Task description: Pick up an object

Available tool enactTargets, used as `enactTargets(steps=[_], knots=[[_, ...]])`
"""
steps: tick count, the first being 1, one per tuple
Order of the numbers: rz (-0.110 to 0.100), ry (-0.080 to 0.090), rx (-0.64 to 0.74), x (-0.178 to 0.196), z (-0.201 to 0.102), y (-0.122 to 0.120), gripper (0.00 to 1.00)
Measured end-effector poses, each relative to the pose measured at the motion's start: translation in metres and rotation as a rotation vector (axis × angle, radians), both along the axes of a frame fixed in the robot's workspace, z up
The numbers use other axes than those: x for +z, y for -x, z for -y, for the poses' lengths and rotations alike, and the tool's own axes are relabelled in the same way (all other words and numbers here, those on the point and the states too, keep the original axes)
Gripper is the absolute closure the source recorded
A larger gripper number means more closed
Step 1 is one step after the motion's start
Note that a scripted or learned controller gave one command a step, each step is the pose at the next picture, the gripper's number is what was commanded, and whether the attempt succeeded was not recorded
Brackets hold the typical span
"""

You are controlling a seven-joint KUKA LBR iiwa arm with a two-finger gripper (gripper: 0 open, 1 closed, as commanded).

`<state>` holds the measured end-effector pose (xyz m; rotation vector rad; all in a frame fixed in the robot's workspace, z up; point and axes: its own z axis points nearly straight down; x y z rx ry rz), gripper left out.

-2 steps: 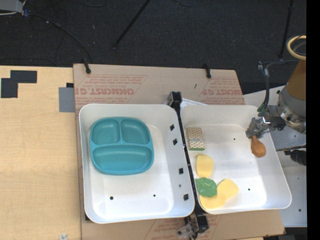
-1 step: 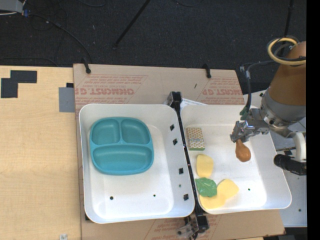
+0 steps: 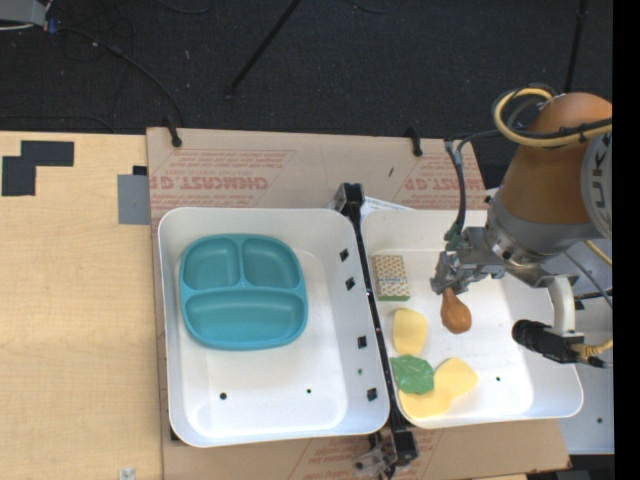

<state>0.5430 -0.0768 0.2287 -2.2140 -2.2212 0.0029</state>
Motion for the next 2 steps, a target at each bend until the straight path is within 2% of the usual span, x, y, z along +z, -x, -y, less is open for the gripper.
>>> enactTargets(steps=[2], knots=[[0.001,0.001,0.002,0.016,-0.104,0.02,1.0]])
